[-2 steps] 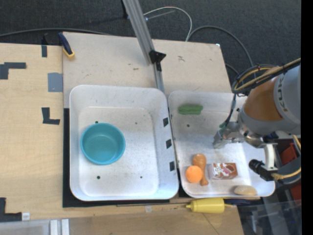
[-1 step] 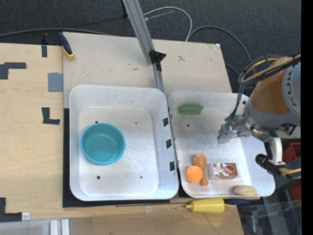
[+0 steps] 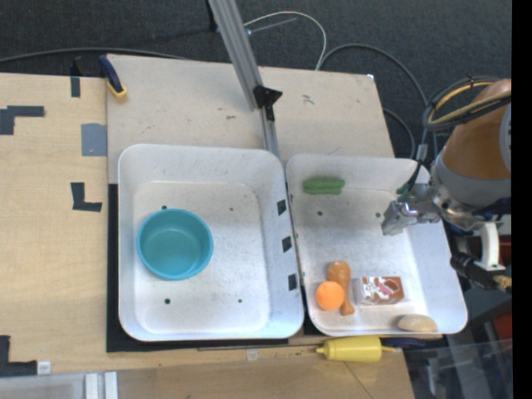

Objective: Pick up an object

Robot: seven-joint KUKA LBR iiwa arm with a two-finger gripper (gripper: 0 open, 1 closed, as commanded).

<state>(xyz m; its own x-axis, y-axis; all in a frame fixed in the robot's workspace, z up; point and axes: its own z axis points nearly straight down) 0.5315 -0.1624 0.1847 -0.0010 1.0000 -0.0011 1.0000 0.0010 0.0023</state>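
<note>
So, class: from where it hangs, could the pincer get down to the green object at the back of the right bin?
Probably yes. The pincer hovers over the right bin, and nothing lies between it and the green object; the other items lie toward the bin's front.

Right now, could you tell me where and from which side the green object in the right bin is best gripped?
Probably across the middle of the green object, coming straight down. It lies flat and elongated, left to right, near the right bin's far wall, with bare floor around it, so fingers closing across its narrow width should fit.
</note>
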